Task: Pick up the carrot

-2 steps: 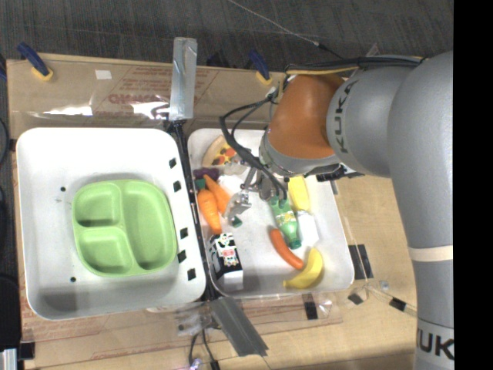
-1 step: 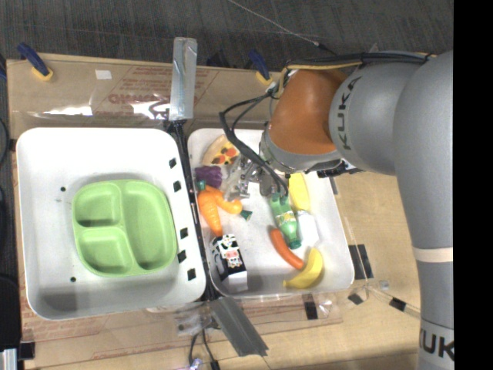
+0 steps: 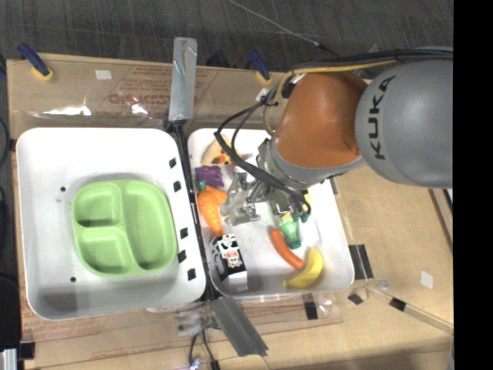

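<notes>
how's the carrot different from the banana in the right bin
The carrot is orange-red with a green top; the banana is plain yellow. The carrot is fairly straight and tapers to a point, while the banana is curved. The carrot lies nearer the gripper; the banana sits closer to the right bin's near corner. They lie side by side on the bin floor, both toy foods of similar length.

camera view: single fixed camera above the bench | looks down at a slant | left bin and right bin both in frame | arm enters from right, close under lens
</notes>
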`<move>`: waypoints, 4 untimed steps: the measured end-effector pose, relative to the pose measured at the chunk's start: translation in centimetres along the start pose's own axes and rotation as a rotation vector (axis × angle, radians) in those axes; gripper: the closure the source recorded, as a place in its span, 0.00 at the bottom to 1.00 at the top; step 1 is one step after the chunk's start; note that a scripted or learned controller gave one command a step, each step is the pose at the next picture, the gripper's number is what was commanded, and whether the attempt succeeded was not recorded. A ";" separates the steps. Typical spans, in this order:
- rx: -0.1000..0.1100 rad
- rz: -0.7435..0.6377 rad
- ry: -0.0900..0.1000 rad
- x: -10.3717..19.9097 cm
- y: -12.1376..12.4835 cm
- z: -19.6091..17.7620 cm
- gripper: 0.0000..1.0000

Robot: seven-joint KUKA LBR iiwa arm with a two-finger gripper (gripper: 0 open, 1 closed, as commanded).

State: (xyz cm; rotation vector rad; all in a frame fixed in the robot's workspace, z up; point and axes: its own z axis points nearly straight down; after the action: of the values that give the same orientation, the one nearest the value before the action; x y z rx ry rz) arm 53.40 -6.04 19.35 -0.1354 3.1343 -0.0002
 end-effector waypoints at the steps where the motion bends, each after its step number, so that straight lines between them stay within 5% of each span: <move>1: 0.001 -0.264 -0.002 2.8 3.8 -9.7 1.00; 2: 0.000 -0.528 0.002 4.2 2.0 -8.3 1.00; 3: 0.001 -0.752 0.000 3.8 1.6 -13.9 1.00; 4: -0.003 -1.047 0.004 3.6 3.0 -8.2 1.00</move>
State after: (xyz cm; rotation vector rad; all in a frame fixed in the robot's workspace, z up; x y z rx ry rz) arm 49.54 -3.40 27.50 -1.6875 2.6507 0.0014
